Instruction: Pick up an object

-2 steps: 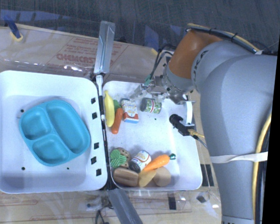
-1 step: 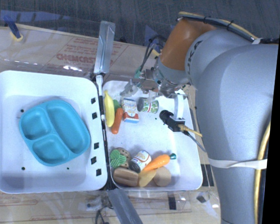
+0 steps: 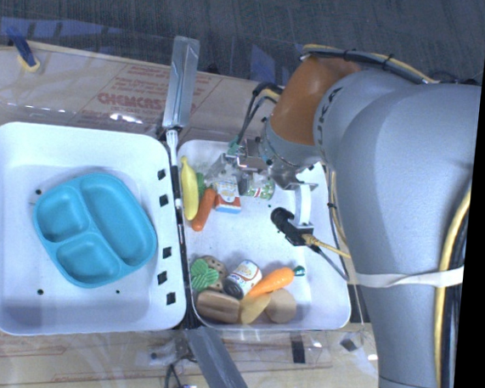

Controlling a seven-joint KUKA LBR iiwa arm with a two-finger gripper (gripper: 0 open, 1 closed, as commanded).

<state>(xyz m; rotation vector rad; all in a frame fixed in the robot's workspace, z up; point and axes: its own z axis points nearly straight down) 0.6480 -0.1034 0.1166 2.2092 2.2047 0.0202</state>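
Note:
My gripper hangs low over the back of the right bin, under the arm's orange band. Directly at it lies a small white and red carton. Left of the carton, a yellow banana and a short orange carrot lie along the bin's left wall. At the bin's front sit a green knobbly piece, a small can, a longer carrot, a brown bread roll and a tan potato.
The left bin holds a blue divided plate. A black connector with a cable hangs from the wrist over the right bin's middle. The grey arm covers the bin's right side.

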